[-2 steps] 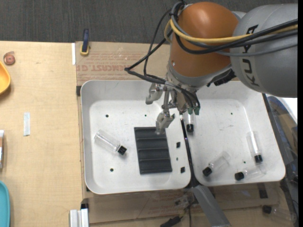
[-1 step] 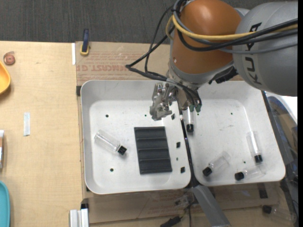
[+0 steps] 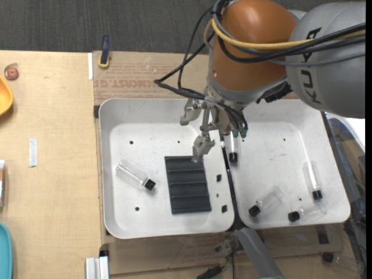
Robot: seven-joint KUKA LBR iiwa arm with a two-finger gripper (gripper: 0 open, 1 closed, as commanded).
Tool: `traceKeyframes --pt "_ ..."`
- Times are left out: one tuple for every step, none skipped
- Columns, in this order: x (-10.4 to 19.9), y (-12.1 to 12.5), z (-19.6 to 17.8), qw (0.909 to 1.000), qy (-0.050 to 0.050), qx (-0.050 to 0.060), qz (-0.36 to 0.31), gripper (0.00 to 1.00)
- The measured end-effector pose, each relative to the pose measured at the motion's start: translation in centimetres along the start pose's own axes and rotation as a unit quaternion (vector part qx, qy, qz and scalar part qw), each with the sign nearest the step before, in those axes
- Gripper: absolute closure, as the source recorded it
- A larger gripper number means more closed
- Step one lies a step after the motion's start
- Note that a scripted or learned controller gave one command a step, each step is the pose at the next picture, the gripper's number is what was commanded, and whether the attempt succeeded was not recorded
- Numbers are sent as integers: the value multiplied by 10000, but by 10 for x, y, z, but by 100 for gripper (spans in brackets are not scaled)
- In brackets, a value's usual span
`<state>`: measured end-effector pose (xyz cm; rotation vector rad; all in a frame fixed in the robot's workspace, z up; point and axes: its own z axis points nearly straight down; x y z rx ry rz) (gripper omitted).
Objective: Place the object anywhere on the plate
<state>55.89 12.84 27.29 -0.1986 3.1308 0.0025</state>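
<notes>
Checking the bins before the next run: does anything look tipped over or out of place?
All the clear vials lie on their sides: one in the left bin beside the black ribbed plate, the others loose in the right bin.

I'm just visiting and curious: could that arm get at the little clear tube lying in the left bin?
Probably yes. The tube lies alone on the open floor of the left bin, with nothing over it, and the gripper hangs nearby above the black ridged plate.

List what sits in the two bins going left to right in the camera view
Vial with black cap → black ribbed plate → vial → vial at the front → upright-lying vial. The gripper hangs between the bins.
</notes>
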Motion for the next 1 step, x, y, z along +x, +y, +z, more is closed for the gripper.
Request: traceKeyframes --pt "-1 -1 -9 10000 -12 -4 18 100"
